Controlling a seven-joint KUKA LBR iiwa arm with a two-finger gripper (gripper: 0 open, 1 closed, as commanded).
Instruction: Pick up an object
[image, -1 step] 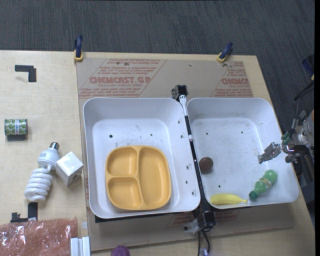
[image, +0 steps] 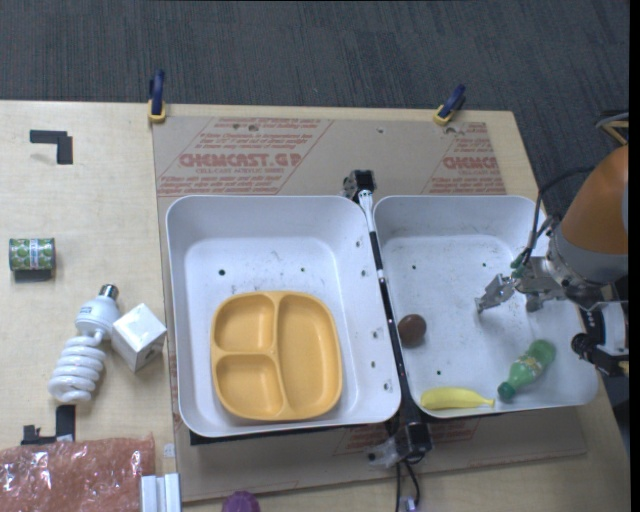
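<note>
Green bottle (image: 526, 367) lies tilted in rt bin, apart from claw (image: 493, 296); claw's grip state unclear.

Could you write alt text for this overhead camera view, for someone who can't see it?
A grey and orange robot arm reaches from the right, its gripper over the right white bin, which holds a brown ball, a yellow banana and a green bottle. The left bin holds a yellow divided plate.

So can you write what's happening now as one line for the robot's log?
gripper: over right bin, holding nothing | bottle, banana, brown ball: lying in right bin | yellow tray: left bin
</note>
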